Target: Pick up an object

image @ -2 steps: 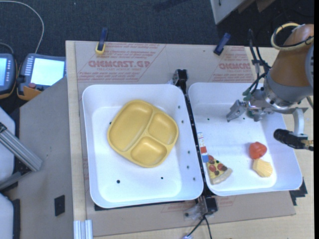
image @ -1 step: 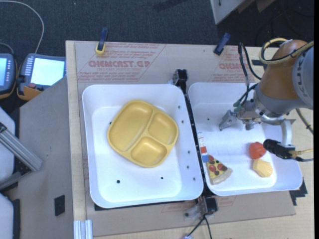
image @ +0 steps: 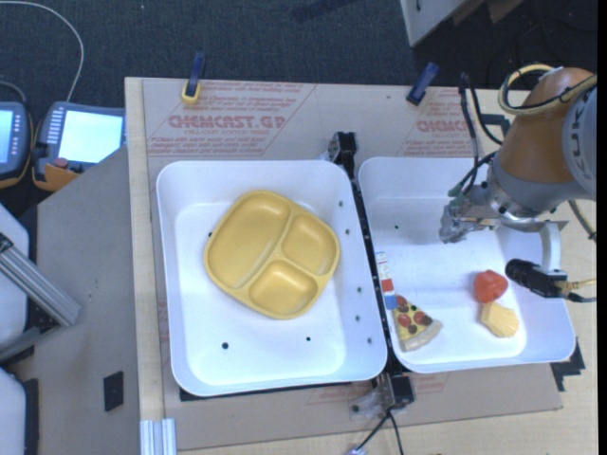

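Gripper (image: 460, 224), its state impossible to tell, hovers at 10 o'clock from the red toy (image: 489, 285), poised to descend.

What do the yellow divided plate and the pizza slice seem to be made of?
The yellow plate looks like moulded plastic: one even colour, smooth, with soft rounded ridges between its three compartments and a faint sheen. The pizza slice in the right bin is probably a toy of plastic or rubber, since its toppings are flat patches of bright colour; the exact material cannot be told.
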You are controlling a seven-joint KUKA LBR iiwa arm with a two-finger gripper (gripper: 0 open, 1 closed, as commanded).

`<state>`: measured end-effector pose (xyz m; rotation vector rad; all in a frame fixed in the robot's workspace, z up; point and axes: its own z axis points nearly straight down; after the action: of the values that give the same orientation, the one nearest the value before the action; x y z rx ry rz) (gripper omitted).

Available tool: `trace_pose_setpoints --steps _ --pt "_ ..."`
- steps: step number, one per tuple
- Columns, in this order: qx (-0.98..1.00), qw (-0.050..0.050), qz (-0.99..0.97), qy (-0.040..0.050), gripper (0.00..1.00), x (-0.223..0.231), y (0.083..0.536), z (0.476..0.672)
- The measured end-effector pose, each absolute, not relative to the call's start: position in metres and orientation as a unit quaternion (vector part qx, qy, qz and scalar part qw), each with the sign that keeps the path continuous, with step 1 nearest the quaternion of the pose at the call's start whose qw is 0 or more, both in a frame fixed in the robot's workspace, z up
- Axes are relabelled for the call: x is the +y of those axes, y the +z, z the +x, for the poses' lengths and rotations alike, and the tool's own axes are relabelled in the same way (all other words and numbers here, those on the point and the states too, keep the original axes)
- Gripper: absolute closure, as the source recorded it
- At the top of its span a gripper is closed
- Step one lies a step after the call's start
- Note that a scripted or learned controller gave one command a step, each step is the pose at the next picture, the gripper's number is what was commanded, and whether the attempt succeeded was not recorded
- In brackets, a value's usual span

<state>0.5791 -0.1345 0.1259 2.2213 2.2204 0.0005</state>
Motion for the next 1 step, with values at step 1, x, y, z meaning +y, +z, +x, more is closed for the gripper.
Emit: trace_pose_setpoints --steps 1 --pt "0.708 0.002 0.706 0.0011 1.0 -0.126 0.1846 0.5811"
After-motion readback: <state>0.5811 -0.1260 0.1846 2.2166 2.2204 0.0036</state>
